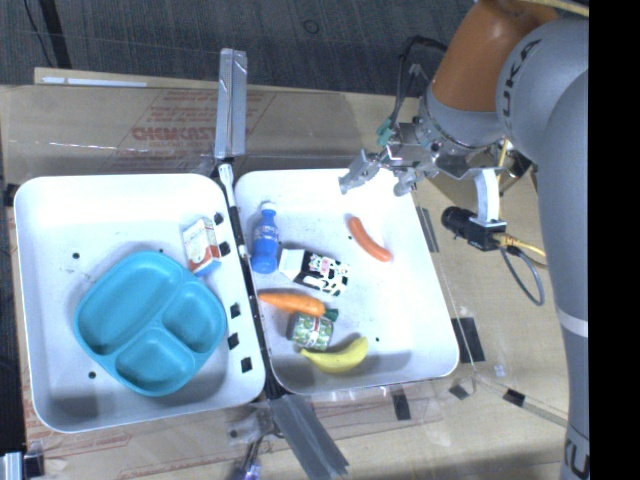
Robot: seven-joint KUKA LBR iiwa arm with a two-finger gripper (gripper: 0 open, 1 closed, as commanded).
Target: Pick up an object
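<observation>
Bright, even light falls from above, and both white bins [60, 298] glare close to washed-out. Soft grey shadows pool at the 6 o'clock walls of the bins and under the blue tray [150, 320]. The floor toward 12 o'clock stays dim. The picture is slightly soft and grainy, with small objects lacking crisp edges.

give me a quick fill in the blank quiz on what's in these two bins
1. The blue divided tray lies in the ____ bin.
2. The banana lies right beside the green ____.
3. The gripper hangs over the ____ bin's far edge.
4. The bottle near the divider has a ____ body.

Missing words: left; can; right; blue
</observation>
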